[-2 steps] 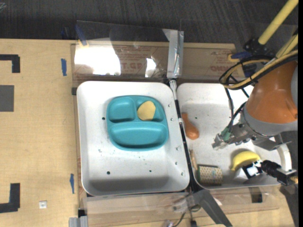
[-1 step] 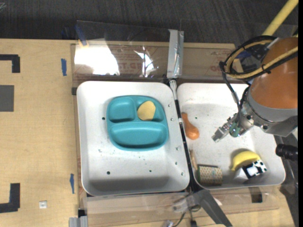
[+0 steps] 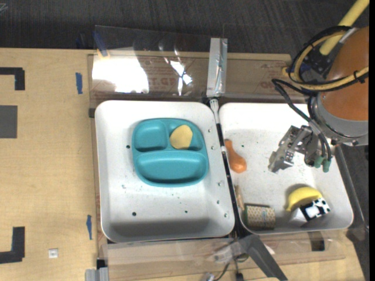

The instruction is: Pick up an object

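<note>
Bench (image 3: 41,157) tan board; two white bins (image 3: 117,215); dark floor (image 3: 176,4), possibly carpet.

Dark carpet floor (image 3: 176,4) lies beyond a pale wooden bench (image 3: 41,157).

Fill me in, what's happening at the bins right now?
The arm reaches in over the right bin, its claw hanging above bare floor with nothing seen in it. A carrot, banana, small roll and black-and-white toy lie there. The left bin holds a teal tray with a yellow piece.
</note>
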Motion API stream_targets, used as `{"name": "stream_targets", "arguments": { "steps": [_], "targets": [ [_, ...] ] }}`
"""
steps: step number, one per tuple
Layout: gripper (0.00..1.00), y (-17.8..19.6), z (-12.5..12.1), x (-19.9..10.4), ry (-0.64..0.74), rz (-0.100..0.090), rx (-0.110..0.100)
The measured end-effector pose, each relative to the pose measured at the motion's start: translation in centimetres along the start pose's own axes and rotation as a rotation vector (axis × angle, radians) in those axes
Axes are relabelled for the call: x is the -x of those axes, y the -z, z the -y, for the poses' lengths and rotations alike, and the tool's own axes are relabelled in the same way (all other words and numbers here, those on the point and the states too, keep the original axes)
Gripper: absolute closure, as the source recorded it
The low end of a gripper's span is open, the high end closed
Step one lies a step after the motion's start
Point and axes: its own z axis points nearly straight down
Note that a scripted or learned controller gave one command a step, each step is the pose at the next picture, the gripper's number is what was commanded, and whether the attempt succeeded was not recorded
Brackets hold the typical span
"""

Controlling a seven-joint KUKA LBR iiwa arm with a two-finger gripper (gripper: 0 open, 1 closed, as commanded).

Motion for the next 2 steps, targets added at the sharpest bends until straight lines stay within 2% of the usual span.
{"name": "stream_targets", "arguments": {
  "steps": [1, 2],
  "targets": [
    [1.00, 4.9, 5.3, 5.4, 0.053, 0.002, -0.001],
    [1.00, 6.1, 5.1, 5.6, 0.055, 0.010, 0.002]
  ]
}}
